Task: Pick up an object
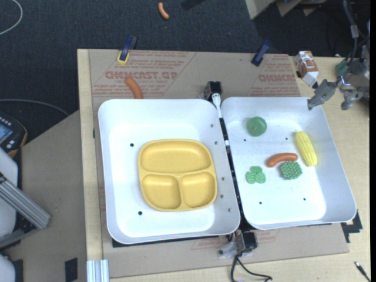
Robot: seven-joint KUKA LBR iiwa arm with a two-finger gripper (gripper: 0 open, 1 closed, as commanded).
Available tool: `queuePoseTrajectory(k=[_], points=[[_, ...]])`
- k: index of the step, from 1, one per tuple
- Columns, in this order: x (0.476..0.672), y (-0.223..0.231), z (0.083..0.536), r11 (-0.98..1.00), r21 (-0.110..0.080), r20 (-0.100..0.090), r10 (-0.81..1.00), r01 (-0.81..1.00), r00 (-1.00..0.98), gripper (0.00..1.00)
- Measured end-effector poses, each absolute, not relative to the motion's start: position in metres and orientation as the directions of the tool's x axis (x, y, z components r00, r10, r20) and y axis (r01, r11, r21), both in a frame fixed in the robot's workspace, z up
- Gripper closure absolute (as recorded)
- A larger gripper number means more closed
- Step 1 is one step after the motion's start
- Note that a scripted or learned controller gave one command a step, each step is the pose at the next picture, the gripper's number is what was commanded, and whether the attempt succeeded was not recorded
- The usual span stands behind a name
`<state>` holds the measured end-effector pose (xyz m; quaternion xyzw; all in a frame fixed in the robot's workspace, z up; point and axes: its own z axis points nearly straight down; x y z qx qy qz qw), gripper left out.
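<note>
With the hand (332, 93) spread wide and holding nothing at the far right corner of the right bin (329, 207), the sausage (282, 158), corn cob (305, 147) and broccoli (290, 170) lie touching mid-bin, so a descent there risks nudging one aside or pinching two together.

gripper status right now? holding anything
Gripper: open, holding nothing, above the top right corner of the right bin.
</note>
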<state>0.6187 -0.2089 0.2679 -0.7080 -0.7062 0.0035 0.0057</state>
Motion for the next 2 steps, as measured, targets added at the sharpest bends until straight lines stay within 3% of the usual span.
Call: queuePoseTrajectory(k=[1,2], points=[[0.621,-0.208,0.275,0.000,0.000,0.000,1.000,1.000,0.000,0.00],[0.625,-0.211,0.213,0.000,-0.007,0.002,1.000,1.000,0.000,0.00]])
